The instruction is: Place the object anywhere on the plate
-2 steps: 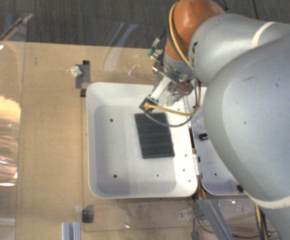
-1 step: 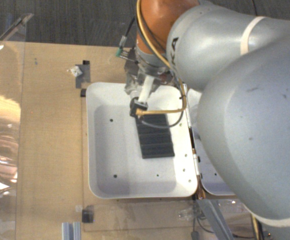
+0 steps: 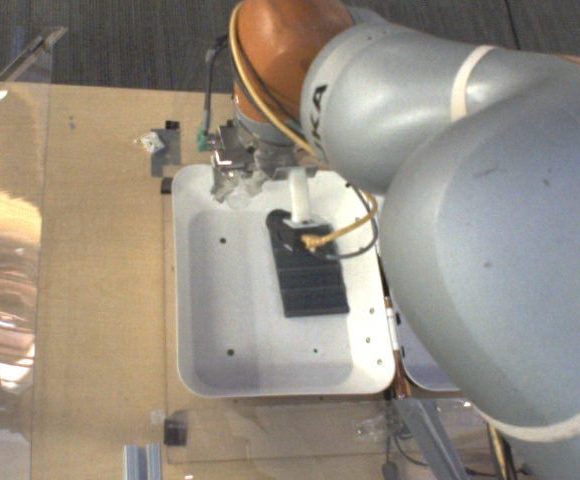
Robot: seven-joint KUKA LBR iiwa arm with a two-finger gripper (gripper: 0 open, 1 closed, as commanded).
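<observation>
My gripper hangs at the far left corner of the left white bin, close above its rim. The view is too blurred there to tell how its fingers stand or whether anything lies between them. The grey arm with its orange band reaches in from the right. It hides nearly all of the right bin, of which a thin strip of the near edge shows.
The bins rest on a wooden bench. A small dark fixture sits just beyond the left bin's far corner, and another small black block lies near the front edge. Glare marks the bench's left side.
</observation>
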